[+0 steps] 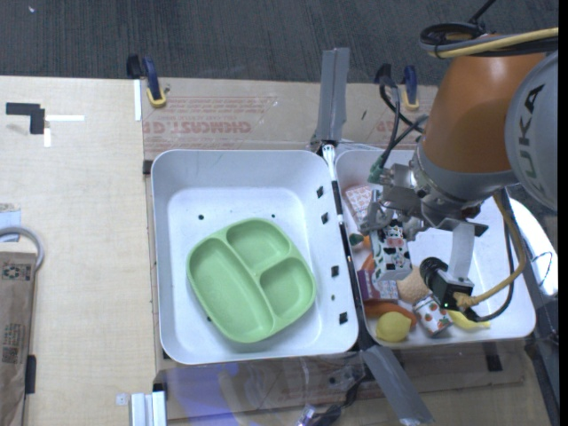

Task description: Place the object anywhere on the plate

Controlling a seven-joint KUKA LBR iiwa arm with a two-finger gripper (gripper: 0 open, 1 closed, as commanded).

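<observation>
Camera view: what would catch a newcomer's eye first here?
The pale green three-compartment plastic plate lies alone in the left white bin. The grey arm with its orange band looms over the right white bin, above a clutter of small objects including a yellow lemon-shaped toy.

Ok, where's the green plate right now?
The green plate lies in the left bin, toward its lower middle, across the divider from the toy-filled right bin.

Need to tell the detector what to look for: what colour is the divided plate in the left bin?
Light green plate, seen clearly in the camera view.
</observation>
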